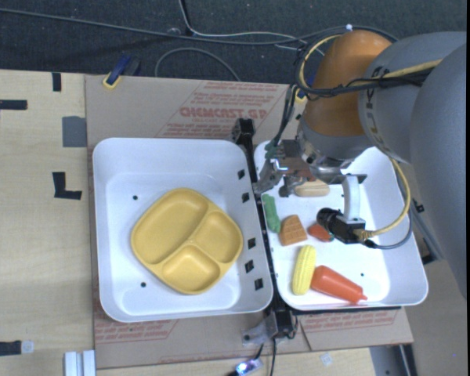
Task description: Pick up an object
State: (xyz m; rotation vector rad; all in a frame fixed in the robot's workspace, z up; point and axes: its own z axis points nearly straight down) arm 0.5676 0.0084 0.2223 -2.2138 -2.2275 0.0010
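Dark carpet w/ loose cables behind, and a cardboard-topped desk (141,108) in front carrying two shallow white bins side by side. Left bin (110,210) has a yellow divided plate (186,240) lying flat in the middle. Right bin (399,276) holds the toy food: a green piece (272,214) along the inner wall, a tan waffle-ish block (293,230) just beside it, a corn cob (303,269) below that, an orange carrot (338,284) touching or nearly touching the corn, a small red bit (319,232) near the middle, and a pale beige piece (313,188) up top. The arm (352,84) comes in from the right, orange band up, wrist bent steeply down over the back half of the right bin. The end effector (294,177) sits low at the beige piece, approx. right by it; can't tell from here if it's wide, narrow or gripping anything, too much hardware in the way. My read: it's at the reach/descend stage, nothing lifted yet. Next it'd need to settle squarely on one item, prob. the beige one, close, and rise w/o snagging the bin wall or nudging the green piece.
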